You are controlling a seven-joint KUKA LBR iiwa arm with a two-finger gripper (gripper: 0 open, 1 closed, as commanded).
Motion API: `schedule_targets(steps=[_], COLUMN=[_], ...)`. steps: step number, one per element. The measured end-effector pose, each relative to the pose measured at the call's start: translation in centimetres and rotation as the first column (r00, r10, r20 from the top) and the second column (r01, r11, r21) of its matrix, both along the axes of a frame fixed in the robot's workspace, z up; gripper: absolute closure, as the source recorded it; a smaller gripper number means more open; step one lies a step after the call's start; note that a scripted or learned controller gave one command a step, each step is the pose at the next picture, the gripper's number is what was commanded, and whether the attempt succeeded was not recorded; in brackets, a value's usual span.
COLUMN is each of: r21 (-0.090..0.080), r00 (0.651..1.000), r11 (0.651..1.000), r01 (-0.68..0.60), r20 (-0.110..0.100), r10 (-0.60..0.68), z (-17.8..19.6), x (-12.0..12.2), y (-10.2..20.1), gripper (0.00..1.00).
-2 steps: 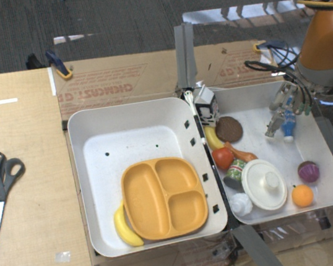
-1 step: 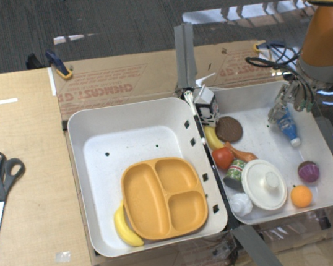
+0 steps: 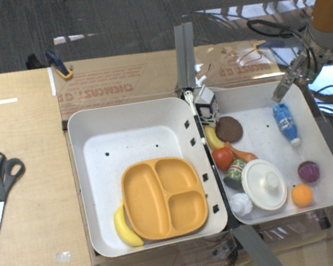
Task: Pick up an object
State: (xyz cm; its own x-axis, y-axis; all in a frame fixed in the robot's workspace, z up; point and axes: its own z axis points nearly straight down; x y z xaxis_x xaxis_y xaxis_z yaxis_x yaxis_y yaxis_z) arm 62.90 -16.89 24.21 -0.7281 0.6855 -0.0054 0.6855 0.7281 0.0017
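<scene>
My gripper (image 3: 294, 79) hangs over the far right corner of the right bin (image 3: 254, 93), open, with nothing between its fingers. A blue bottle (image 3: 286, 123) lies just below and to the left of it. The same bin holds a brown round piece (image 3: 229, 129), a black-and-white carton (image 3: 206, 105), a small banana (image 3: 212, 137), a red tomato (image 3: 223, 159), a carrot (image 3: 243, 152), a white lidded bowl (image 3: 264, 184), a purple ball (image 3: 309, 172) and an orange (image 3: 302, 195).
The left bin (image 3: 122, 130) holds a yellow divided plate (image 3: 164, 197) with a banana (image 3: 124, 228) tucked under its left edge. Scissors (image 3: 2, 180) lie on the bench at the left. A blue clamp (image 3: 58, 65) sits at the back. Cables (image 3: 275, 27) run behind the right bin.
</scene>
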Motion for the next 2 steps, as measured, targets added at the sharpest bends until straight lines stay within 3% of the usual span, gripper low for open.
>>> schedule_targets(steps=[1, 2], r21=[0.002, 0.001], r00=[0.99, 0.991], r11=[0.99, 0.991], r01=[0.142, 0.135], r20=[-0.004, -0.002], r10=[-0.142, -0.135], z=[2.0, 5.0], x=[-5.2, -2.1], y=[9.3, 6.3], gripper=[1.0, 1.0])
